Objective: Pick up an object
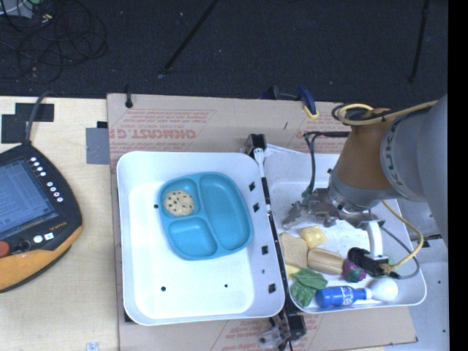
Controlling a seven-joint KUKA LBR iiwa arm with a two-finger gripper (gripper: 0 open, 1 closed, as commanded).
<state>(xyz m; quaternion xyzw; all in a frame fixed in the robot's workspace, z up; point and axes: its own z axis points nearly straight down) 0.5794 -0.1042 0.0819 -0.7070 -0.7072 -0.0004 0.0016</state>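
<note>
Apparently mid-reach, the gripper [316, 212] hangs low in the right bin [413, 292] just above the yellow block [313, 235]; its grip I cannot tell, so next comes closing and lifting.

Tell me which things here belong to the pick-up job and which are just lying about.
Job:
claw, over the right bin
yellow piece
tan block
green leaf toy
blue bottle

Lying about:
left bin
blue divided plate with cookie
control pendant
</note>
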